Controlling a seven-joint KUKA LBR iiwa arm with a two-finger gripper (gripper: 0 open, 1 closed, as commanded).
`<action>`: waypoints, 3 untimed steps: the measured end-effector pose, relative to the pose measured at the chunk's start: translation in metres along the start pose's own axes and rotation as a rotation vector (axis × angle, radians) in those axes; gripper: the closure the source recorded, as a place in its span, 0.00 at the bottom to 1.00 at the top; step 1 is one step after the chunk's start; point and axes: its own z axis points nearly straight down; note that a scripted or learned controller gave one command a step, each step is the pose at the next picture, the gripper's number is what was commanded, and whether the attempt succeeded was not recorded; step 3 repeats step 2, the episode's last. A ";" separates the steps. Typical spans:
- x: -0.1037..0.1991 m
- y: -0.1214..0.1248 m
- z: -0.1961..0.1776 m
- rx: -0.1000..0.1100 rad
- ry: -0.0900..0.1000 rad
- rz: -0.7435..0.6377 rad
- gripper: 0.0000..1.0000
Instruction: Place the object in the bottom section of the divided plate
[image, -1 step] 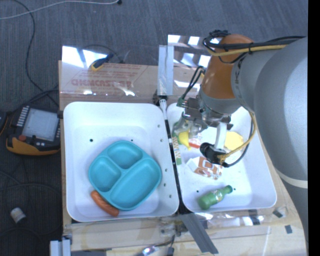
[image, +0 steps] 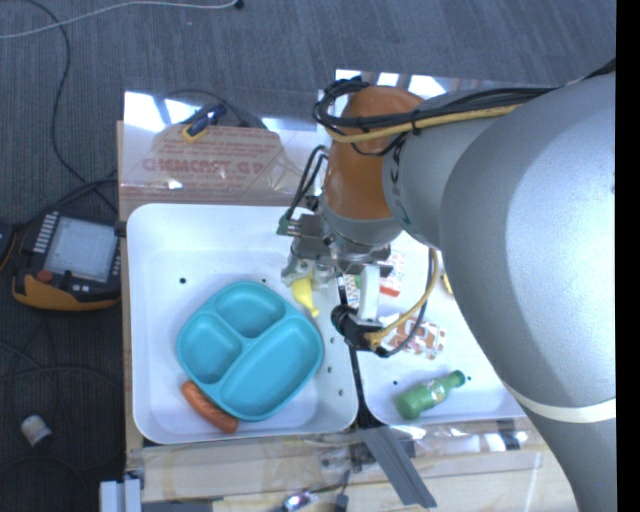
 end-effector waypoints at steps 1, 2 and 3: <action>0.040 -0.073 0.032 0.003 -0.001 -0.033 1.00; 0.040 -0.072 0.032 0.002 -0.001 -0.033 0.00; 0.040 -0.072 0.032 0.002 -0.001 -0.033 0.00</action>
